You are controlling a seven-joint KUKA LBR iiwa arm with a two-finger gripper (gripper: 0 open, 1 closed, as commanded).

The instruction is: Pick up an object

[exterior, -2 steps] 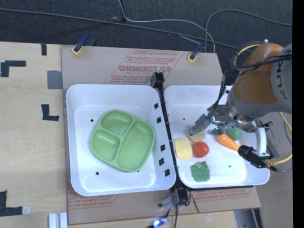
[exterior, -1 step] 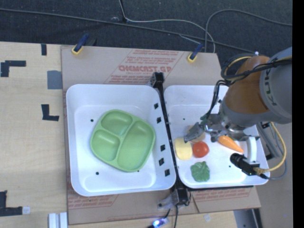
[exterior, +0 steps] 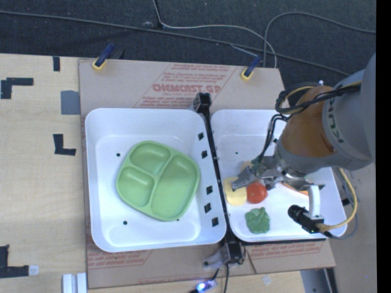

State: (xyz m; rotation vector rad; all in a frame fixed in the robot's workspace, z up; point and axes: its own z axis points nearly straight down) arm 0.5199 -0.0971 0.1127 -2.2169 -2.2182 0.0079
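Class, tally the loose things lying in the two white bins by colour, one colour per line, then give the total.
Green: 2, the tray in the left bin and the small lump in the right bin
Red: 1, the ball
Yellow: 1, the piece
Total: 4

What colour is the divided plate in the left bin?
Light green; the divided plate shows plainly in the camera view.

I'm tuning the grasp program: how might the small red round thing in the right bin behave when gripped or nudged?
The red round object looks ball-shaped, so it would probably roll if nudged. Its smooth curve may slip from fingers. The yellow piece and green lump nearby might stop it.
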